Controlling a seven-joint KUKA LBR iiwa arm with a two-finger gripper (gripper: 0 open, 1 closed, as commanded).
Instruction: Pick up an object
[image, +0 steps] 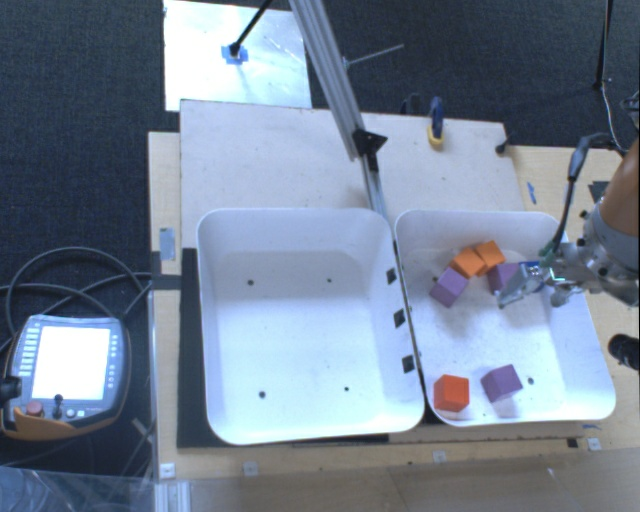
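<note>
The right bin (585, 400) holds several small blocks. Two orange blocks (468, 264) (490, 252) lie together near its back, with a purple block (449, 287) just left of them. Another purple block (500, 272) sits right beside my gripper (518, 288), which partly covers it. My gripper hangs over the middle right of this bin, reaching in from the right edge. An orange block (452, 392) and a purple block (501, 382) rest near the bin's front wall.
The left bin (215, 300) stands beside the right one, with a dividing rim between them. A slanted metal pole (340, 90) crosses the back of the bench. A teach pendant (65, 375) lies on the floor at left.
</note>
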